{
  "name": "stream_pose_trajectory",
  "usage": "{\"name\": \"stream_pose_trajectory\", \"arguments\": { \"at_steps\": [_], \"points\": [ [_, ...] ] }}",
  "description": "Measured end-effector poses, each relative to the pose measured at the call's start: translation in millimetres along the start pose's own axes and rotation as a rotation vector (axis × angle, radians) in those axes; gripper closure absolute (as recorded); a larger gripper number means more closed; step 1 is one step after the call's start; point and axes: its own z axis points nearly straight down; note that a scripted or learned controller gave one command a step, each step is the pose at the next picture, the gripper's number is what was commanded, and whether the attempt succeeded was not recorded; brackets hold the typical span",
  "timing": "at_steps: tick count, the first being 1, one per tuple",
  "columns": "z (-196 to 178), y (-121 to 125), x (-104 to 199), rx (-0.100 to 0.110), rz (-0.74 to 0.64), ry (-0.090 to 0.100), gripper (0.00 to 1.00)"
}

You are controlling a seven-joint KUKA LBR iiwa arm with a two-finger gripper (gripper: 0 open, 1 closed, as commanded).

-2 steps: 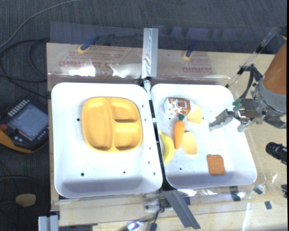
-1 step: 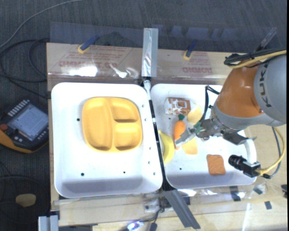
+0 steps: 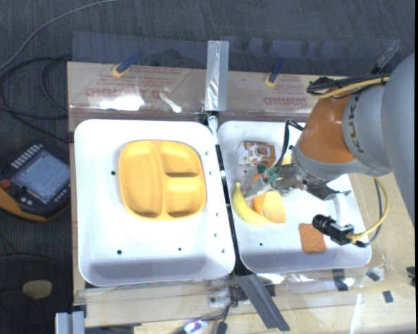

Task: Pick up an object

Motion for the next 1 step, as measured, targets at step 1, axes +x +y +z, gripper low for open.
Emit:
{"name": "stream_pose_trajectory", "arguments": {
  "at_steps": [1],
  "points": [
    [-10.0, 1.4, 0.3, -0.004, 0.004, 0.001, 1.0]
  ]
}}
